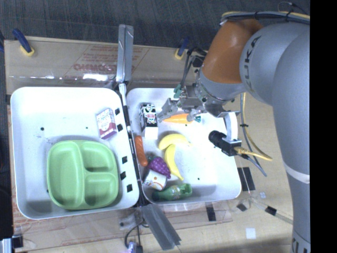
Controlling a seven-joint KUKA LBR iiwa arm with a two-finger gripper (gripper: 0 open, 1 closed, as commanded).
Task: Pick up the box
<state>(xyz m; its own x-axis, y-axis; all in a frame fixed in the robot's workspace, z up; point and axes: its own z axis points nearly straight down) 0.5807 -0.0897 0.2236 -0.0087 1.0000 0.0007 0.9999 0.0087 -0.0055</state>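
Note:
A small red and white box (106, 123) lies in the left bin (31, 109), just above the green plate and close to the divider. My gripper (180, 108) hangs over the upper part of the right bin (224, 186), far to the right of that box. An orange carrot (176, 118) sits directly under the gripper's tip. A small black and white carton (148, 114) stands just left of the gripper, against the right bin's left wall.
A green divided plate (82, 174) takes up the lower half of the left bin. The right bin also holds a banana (171, 151), purple grapes (159, 166), a red sausage (139, 149), a small cup (155, 180) and a green vegetable (174, 192).

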